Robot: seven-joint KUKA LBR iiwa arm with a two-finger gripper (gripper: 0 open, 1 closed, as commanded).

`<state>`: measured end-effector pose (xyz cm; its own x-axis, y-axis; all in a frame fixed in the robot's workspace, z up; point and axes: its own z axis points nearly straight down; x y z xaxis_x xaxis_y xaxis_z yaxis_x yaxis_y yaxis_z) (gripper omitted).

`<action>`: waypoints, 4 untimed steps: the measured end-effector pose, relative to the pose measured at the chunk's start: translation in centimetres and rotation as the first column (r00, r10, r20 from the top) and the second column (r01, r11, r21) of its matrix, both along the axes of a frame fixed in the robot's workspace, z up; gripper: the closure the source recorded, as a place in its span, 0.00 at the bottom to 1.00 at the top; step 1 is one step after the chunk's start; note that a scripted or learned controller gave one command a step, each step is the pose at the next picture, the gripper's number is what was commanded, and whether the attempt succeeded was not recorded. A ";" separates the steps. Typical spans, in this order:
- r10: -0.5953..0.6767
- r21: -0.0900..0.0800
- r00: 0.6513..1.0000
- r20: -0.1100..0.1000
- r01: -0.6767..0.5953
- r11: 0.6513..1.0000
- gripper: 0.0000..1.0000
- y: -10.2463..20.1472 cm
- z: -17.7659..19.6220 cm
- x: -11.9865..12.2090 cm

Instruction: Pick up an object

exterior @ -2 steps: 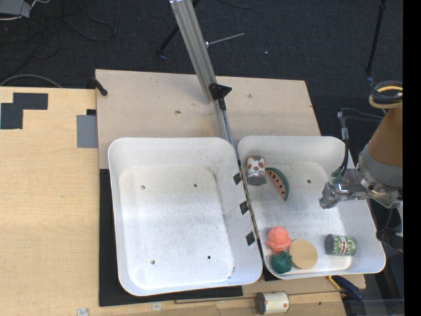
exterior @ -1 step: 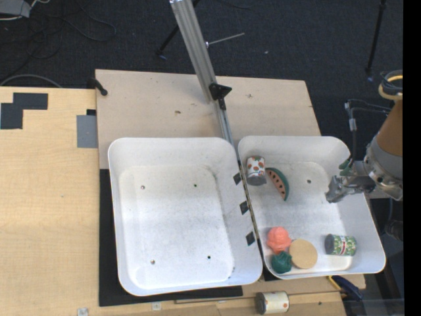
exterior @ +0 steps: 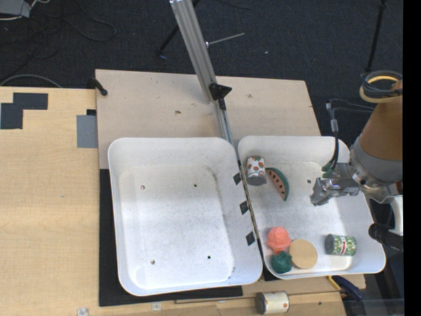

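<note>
The right bin [exterior: 299, 147] holds several small objects. A small can with a red and white label [exterior: 255, 170] lies near its left wall, with a watermelon slice toy [exterior: 281, 183] just right of it. Along the front lie a pink-orange lump [exterior: 278, 238], a dark green lump [exterior: 281, 262], a tan round disc [exterior: 304, 253] and a green-labelled can [exterior: 340, 245] on its side. My gripper [exterior: 321, 194] hangs over the right middle of this bin, right of the watermelon slice and above the green can. Nothing shows between its fingers.
The left bin [exterior: 131, 176] sits beside the right one, with black clips on the shared wall. A slanted aluminium rail [exterior: 197, 48] rises behind the bins. A small cylinder [exterior: 272, 302] lies on the bench in front. Cables lie at the far right.
</note>
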<state>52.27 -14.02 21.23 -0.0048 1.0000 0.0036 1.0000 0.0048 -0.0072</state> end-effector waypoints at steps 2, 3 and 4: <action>0.001 -0.001 1.000 0.001 -0.001 1.000 1.00 11.0 0.6 -0.2; 0.000 -0.002 1.000 -0.003 0.000 1.000 1.00 16.3 -0.1 -1.5; 0.000 -0.003 1.000 -0.001 0.000 1.000 1.00 20.9 0.6 -1.1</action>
